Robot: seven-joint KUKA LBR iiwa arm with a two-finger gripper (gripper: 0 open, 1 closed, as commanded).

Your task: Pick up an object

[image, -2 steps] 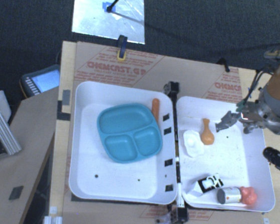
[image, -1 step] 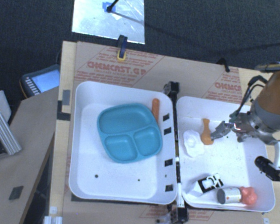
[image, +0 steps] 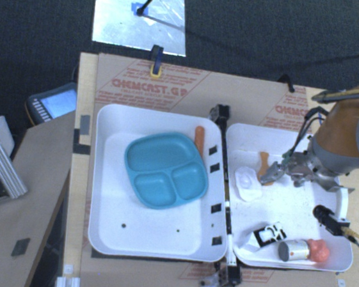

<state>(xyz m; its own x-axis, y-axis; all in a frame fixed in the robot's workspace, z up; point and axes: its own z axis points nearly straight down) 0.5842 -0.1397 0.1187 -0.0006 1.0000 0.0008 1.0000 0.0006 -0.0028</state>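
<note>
My gripper hangs low over the upper left part of the right bin. A small orange piece lies just to its left, touching or nearly touching it. A white rounded object sits below and left of the gripper, by the bin's left wall. Along the right bin's front edge lie a black-and-white object, a silver can and a pink-orange ball. I see nothing held in the gripper.
The left bin holds a blue divided plate and an orange stick near its upper right corner. A black divider strip runs between the bins. The arm's grey body with its orange band overhangs the right bin's right side.
</note>
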